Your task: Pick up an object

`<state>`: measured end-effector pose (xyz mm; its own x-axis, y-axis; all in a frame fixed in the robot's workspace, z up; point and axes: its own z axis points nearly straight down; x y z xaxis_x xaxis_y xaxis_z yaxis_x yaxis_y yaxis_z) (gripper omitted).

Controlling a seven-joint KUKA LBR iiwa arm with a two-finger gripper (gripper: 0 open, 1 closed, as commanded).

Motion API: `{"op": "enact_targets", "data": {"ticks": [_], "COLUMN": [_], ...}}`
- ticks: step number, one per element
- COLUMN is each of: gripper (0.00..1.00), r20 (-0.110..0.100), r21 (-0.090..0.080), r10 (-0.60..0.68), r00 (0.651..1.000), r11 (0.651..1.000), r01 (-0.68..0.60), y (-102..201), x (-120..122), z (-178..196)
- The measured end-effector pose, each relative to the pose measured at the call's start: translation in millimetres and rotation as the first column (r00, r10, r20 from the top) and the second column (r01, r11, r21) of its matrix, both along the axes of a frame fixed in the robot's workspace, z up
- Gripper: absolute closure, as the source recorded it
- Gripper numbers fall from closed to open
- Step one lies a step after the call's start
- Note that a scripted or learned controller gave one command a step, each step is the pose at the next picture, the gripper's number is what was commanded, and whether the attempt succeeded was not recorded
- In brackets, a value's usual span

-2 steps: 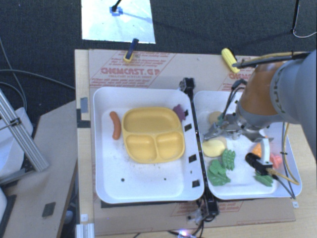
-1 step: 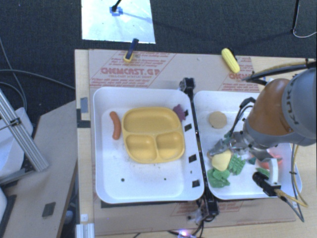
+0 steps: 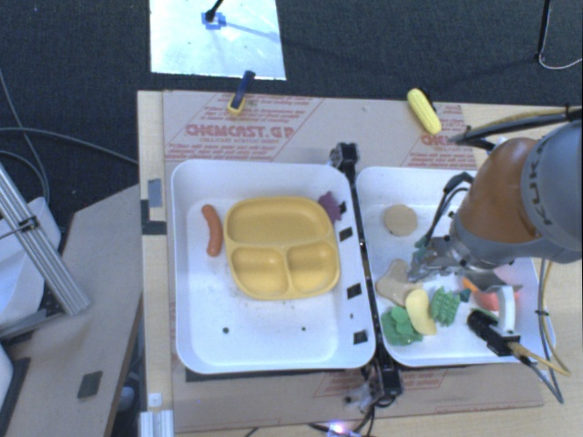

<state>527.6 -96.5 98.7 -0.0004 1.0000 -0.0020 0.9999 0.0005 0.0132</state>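
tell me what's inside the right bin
In the right bin: a tan round piece, a yellow piece, green pieces. The arm covers whatever lies beneath it.

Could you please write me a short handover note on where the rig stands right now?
Hand: low in the right bin, over the tan piece; its grip can't be judged.
Right bin: round cookie, yellow piece, green pieces.
Left bin: yellow divided tray, sausage.
Done: nothing visibly lifted.
Left: grasp one item and raise it.
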Motion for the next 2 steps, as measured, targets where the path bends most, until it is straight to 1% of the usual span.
{"op": "enact_targets", "data": {"ticks": [1, 2], "gripper": [1.0, 1.0], "r20": [0.0, -0.013], "r21": [-0.003, 0.001], "r10": [0.002, -0.001], "r00": [1.0, 1.0], "r11": [1.0, 1.0], "r01": [-0.002, 0.001], "y": [-41, -61], "x": [48, 39], "z": [76, 51]}}
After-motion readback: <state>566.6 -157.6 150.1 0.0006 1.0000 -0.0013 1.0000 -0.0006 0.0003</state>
